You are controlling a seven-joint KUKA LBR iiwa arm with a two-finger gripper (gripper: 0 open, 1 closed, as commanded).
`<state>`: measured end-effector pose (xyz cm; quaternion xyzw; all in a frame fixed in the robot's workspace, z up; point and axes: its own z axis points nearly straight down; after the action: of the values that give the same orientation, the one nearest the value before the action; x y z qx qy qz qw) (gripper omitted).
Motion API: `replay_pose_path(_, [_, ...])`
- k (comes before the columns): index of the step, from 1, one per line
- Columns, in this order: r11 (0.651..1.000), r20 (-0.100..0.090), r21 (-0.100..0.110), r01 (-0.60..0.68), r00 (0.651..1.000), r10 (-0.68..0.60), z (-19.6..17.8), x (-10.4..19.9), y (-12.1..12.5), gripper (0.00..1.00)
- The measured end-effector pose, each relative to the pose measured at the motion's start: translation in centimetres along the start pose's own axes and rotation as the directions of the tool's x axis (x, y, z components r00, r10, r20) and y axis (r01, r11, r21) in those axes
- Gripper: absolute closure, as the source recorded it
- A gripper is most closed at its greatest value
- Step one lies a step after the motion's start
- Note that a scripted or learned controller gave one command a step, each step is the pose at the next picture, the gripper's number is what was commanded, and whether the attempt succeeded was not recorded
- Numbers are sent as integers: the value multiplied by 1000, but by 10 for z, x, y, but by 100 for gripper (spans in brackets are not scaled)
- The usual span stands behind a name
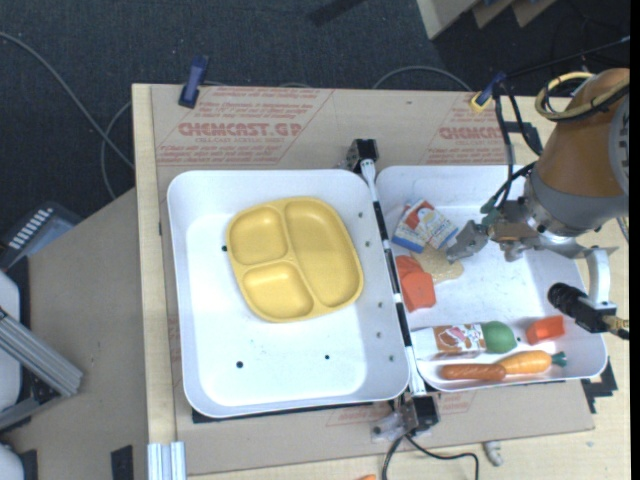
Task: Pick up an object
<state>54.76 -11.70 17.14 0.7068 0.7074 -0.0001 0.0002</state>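
The right bin (470, 190) holds several items. A white, blue and red packet (421, 226) lies at its left, with a tan flat piece (440, 266) and an orange-red block (415, 288) just in front of it. Along the front wall lie a bottle with a red label and green end (476, 338), a carrot (500, 368) and a small orange block (545, 329). My gripper (490, 246) hangs over the bin's middle, right of the packet and tan piece. Its fingers (467, 240) stand open, with bare bin floor between them.
The left bin (200, 298) carries a yellow divided plate (293, 258). The grey arm with its orange band (588, 133) comes in over the right bin's far right corner. A black fitting (573, 304) juts out near the right wall. Cables run along the bench's back edge.
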Motion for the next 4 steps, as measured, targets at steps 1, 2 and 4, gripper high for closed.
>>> replay_pose_path(1, [1000,1,2,-2,1000,2,87,-72,-19,0])
replay_pose_path(2, [1000,-2,2,0,1000,0,87,-3,-69,0])
replay_pose_path(4, [1000,-1,1,-2,1000,2,77,4,-69,100])
